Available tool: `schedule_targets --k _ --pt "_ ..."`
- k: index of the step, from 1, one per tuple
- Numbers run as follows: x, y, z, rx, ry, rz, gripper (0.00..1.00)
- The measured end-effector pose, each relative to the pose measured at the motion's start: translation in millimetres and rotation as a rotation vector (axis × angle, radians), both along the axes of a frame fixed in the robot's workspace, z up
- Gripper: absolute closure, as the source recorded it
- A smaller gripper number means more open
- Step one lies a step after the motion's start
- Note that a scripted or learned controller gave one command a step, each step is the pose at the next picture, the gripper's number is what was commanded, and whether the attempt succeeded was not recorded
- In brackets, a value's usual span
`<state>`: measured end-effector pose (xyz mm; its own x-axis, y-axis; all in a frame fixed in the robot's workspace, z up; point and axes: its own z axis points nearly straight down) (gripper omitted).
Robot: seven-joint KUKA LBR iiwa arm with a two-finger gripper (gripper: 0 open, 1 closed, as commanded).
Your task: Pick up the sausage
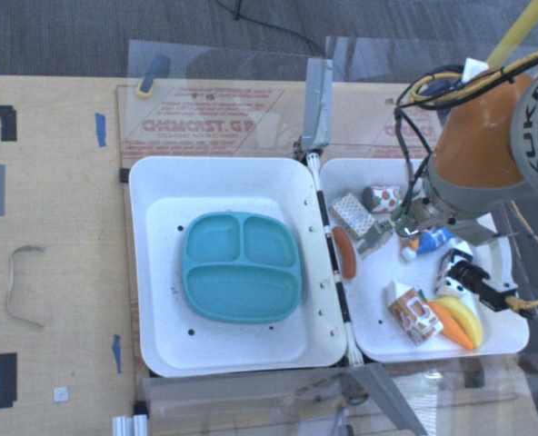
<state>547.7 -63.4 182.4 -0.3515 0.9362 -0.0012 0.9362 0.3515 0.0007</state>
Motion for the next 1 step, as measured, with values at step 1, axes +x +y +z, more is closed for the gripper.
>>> schedule_targets --k 1 --pt "-25.5 13.9 -0.2 0.002 0.006 -0.003 0.0"
